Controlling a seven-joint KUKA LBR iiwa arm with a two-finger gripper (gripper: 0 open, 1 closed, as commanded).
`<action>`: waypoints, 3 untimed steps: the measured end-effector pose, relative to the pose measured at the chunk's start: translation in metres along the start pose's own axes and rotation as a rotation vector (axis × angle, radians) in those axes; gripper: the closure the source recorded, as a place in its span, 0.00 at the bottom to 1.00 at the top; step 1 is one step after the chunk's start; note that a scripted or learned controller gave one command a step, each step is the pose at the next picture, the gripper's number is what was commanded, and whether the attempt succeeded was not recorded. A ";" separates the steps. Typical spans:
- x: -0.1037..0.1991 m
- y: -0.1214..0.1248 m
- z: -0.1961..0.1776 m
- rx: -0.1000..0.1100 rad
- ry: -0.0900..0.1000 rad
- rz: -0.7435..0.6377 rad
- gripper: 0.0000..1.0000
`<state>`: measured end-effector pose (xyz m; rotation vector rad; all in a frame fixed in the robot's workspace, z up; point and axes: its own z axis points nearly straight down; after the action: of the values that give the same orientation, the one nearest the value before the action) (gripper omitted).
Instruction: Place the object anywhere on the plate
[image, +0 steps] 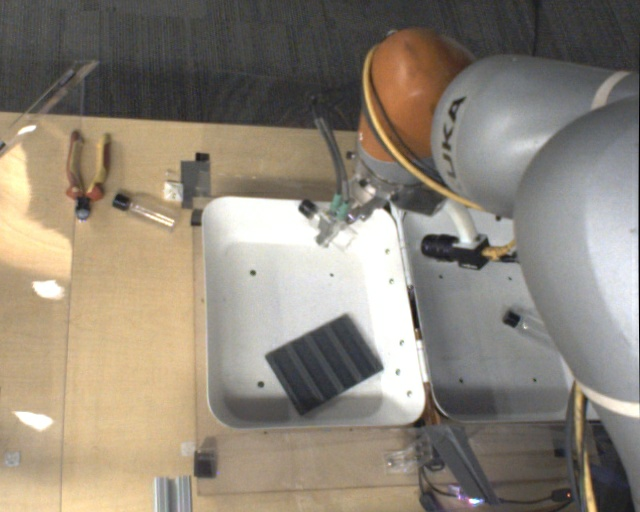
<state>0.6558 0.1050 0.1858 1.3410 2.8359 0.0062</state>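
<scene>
From the camera view above the counter (120, 330), you see two shallow white bins side by side. The left bin (230, 300) sits near the middle of the frame; the right bin (480, 340) lies just beside it and is partly covered by the arm (560, 200), a bulky grey body with an orange band above the wrist that reaches in from the right.

Look in the left bin: a dark, ribbed rectangular object (323, 363) lies flat on the floor of the bin toward its near right part, turned at a slant to the walls. It rests apart from every wall and well apart from the gripper.

The gripper (335, 222) hangs over the far right corner of the left bin, by the far wall. You can make out small pale parts with a green touch at its tip, but they are too small and blurred to tell how far the fingers stand apart, and you see nothing between them.

On the counter to the left of the bins you find a pair of pliers with red-and-yellow handles (86, 172), a small clear tube with a dark cap (145, 210), and a small dark bracket (197, 178) just beside the left bin's far left corner.
</scene>
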 end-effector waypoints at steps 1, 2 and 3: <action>0.089 0.036 0.072 0.004 0.002 0.188 1.00; 0.081 0.084 0.080 0.005 -0.001 -0.324 1.00; 0.099 0.086 -0.002 -0.003 0.000 -0.342 1.00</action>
<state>0.6590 0.2361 0.1879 0.8385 3.0205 0.0091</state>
